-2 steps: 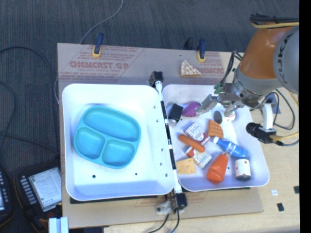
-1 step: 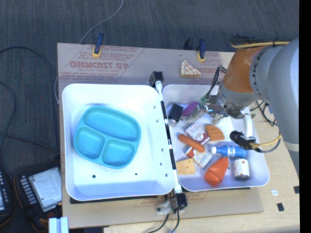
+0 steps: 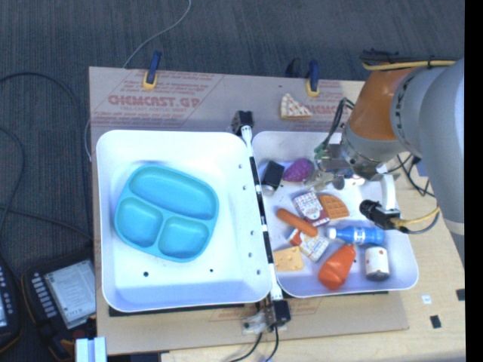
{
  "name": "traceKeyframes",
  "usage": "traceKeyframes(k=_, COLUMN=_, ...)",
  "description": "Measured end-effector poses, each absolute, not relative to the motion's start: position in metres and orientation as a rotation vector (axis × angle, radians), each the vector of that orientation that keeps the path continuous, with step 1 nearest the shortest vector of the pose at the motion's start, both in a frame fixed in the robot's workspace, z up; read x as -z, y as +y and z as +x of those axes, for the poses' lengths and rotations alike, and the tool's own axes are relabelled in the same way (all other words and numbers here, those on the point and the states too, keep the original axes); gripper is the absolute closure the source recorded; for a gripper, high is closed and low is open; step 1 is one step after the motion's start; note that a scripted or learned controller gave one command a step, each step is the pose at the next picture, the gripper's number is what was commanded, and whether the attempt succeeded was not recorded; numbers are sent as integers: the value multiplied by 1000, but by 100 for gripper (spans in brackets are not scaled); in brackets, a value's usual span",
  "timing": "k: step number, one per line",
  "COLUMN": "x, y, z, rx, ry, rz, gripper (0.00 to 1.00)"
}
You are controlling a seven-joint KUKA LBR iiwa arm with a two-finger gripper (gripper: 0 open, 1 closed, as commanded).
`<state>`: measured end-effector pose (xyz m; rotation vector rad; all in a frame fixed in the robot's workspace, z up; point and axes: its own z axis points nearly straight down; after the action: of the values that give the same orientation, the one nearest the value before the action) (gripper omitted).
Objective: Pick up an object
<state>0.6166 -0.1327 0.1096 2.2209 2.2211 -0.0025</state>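
Right bin (image 3: 407, 277), holding the loose objects available for picking: a purple grape cluster (image 3: 299, 170) and a black block (image 3: 272, 174) near its upper left corner; a patterned packet (image 3: 308, 204) and a waffle-textured cracker (image 3: 333, 206) at the centre; an orange carrot (image 3: 295, 221) lying diagonally below them; a cheese-coloured square (image 3: 287, 259) at the lower left; an orange bottle (image 3: 336, 266), a blue bottle (image 3: 357, 235) and a small can (image 3: 376, 262) toward the lower right. The gripper (image 3: 334, 173) is poised over the bin's upper part, just right of the grapes; whether it is open or closed cannot be told. Left bin (image 3: 113, 277), containing a blue three-compartment tray (image 3: 166, 211). A pizza-slice toy (image 3: 294, 108) rests on the bench beyond the bins.
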Motion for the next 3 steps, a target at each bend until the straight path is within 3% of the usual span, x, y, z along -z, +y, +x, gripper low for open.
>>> traceKeyframes(k=1, x=-109, y=-133, z=617, rx=3, ry=2221, rz=2221, gripper=0)
traceKeyframes(k=2, x=-119, y=-133, z=617, rx=3, ry=2221, rz=2221, gripper=100)
traceKeyframes(k=3, x=-119, y=-133, z=617, rx=3, ry=2221, rz=2221, gripper=0)
